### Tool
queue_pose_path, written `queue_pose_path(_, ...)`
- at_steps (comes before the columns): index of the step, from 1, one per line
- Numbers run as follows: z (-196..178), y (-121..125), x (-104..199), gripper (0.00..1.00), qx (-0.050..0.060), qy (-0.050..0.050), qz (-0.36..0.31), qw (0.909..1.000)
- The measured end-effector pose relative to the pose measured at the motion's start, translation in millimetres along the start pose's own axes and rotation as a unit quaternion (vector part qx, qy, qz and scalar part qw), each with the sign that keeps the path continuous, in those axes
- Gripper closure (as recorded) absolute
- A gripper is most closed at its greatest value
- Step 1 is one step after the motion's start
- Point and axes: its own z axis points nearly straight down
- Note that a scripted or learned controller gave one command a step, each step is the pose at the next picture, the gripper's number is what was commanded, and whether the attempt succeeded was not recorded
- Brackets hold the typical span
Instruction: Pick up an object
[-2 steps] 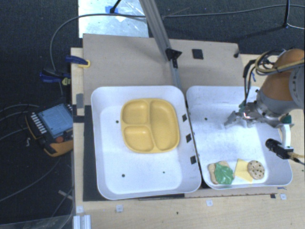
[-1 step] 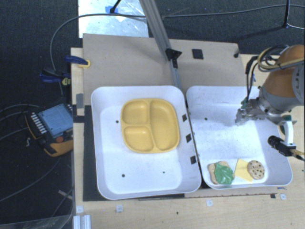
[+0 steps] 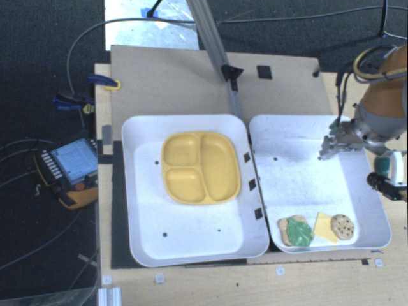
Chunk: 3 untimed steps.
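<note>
- On the bench, two shallow white bins sit side by side: the left bin (image 3: 143,234) and the right bin (image 3: 299,190), their inner edges touching.
- The left bin holds a yellow divided plate (image 3: 201,167), three compartments, lying flat toward the far side of the bin.
- Along the near edge of the right bin lie three items in a row: a green leafy piece (image 3: 298,232) at the left, resting partly on a tan round shape; a yellow cheese wedge (image 3: 325,227) in the middle; a chocolate-chip cookie (image 3: 343,226) at the right, just beside or overlapping the wedge.
- The arm (image 3: 382,91) enters from the right, its orange band above the wrist.
- The gripper (image 3: 335,144) is over the far right part of the right bin, well apart from the three items.
- Finger state: cannot tell; the tips are too small and blurred.
- Nothing is seen in its grasp.
</note>
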Motion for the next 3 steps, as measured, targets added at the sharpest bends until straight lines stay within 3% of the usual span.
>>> queue_pose_path(1, -42.4, 1.8, -0.3, 1.0, 0.0, 0.0, 0.0, 1.0)
queue_pose_path(3, -66.7, -15.8, 102.6, 1.0, 0.002, 0.002, -0.003, 1.0)
